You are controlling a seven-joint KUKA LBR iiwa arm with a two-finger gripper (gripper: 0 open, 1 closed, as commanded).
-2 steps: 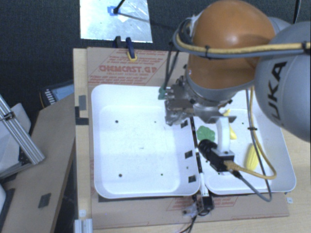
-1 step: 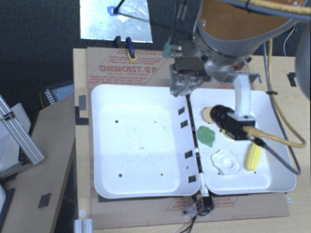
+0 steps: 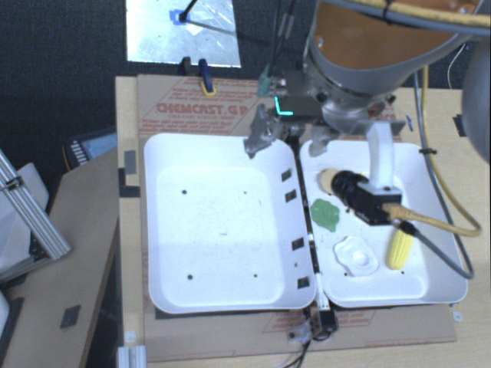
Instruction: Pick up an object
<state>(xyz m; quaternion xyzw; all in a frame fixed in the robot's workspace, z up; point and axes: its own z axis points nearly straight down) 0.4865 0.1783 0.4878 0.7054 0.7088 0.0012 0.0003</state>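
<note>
Gripper (image 3: 265, 135): you're seeing it hovering over the far rim between the two shallow white bins (image 3: 222, 228), finger state impossible to tell. Your nearest pick, the flat green toy leaf (image 3: 325, 214), is lying nearer and rightward, in the right bin.

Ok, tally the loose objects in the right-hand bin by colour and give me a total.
Green: 1, flat green leaf-shaped piece
Yellow: 1, yellow corn cob
White: 1, white fried-egg-shaped piece
Tan: 1, tan rounded piece, partly hidden
Total: 4
</note>
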